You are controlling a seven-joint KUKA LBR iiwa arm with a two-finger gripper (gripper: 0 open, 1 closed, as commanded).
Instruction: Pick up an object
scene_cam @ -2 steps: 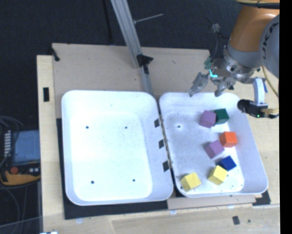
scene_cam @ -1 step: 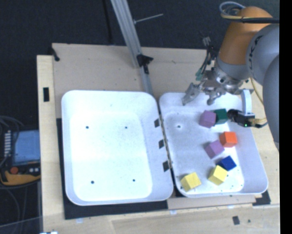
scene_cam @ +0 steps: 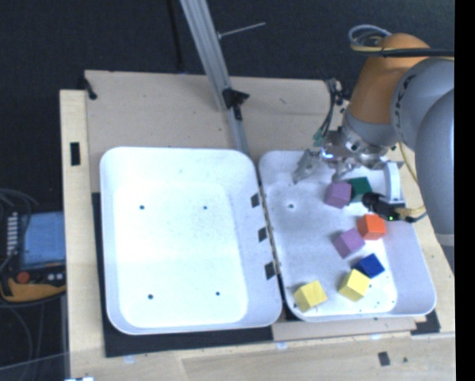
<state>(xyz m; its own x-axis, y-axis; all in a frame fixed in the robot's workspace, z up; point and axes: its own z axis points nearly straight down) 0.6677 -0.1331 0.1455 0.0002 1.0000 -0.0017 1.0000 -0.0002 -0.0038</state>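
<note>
My gripper (scene_cam: 321, 170) hangs over the far end of the right bin (scene_cam: 296, 236), below the orange-banded wrist. Its fingers (scene_cam: 302, 169) stand spread open with nothing between them. Just below and right of it lie a purple block (scene_cam: 338, 194) and a dark green block (scene_cam: 359, 186), side by side. Further toward the front are an orange block (scene_cam: 371, 226), a second purple block (scene_cam: 349, 241), a blue block (scene_cam: 370, 265) and two yellow blocks (scene_cam: 354, 284) (scene_cam: 309, 295).
The left bin (scene_cam: 118, 213) sits beside the right one, joined by small clips. A slanted metal rail (scene_cam: 209, 50) rises behind the bins. A blue box with cables (scene_cam: 43, 240) lies off the bench at the left.
</note>
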